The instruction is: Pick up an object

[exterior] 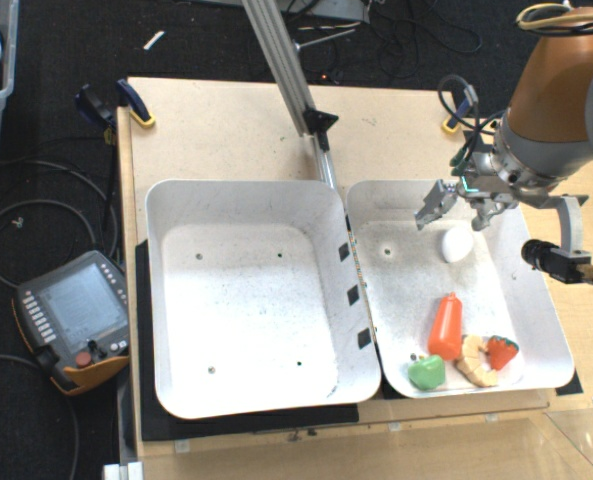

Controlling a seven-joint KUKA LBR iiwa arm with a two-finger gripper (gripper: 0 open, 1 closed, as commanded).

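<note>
My gripper (458, 210) hangs open over the back of the right bin (396, 198), its two grey fingers spread apart with nothing between them. A white egg-shaped object (457, 245) lies on the bin floor just below and in front of the fingers. Nearer the front of that bin lie an orange bottle-shaped toy (445, 326), a green pepper-like toy (428, 372), a tan piece (473, 360) and a red strawberry-like toy (502, 349), clustered together.
The left bin (176, 208) stands beside the right one, with small black clips along their shared wall. A slanted metal rail (281, 53) crosses the bench's back. A teach pendant (73, 308) lies on the floor at left.
</note>
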